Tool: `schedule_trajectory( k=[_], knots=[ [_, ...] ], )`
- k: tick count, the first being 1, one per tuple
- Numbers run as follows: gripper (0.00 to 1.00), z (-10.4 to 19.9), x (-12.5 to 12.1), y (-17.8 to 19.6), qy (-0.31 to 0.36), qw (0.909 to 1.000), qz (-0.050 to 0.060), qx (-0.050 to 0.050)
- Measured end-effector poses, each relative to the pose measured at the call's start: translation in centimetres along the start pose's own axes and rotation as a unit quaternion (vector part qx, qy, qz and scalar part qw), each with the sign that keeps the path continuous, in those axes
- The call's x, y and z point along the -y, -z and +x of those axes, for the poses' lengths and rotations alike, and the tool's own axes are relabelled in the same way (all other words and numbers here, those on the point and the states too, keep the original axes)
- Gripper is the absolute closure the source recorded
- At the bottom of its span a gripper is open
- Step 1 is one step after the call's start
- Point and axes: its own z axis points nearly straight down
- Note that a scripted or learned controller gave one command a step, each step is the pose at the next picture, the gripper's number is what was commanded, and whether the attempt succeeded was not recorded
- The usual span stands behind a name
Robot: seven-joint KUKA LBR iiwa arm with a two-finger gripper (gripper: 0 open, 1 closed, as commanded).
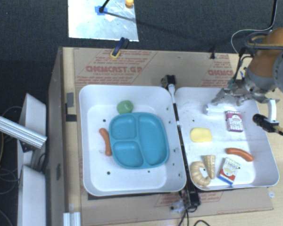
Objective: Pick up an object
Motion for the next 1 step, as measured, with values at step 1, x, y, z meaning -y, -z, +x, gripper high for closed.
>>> schedule_trajectory(
  k=[1],
  knots=[
    [0.0,-0.28,0.66,0.91,-0.001,1.0,0.004,0.003]
  ],
)
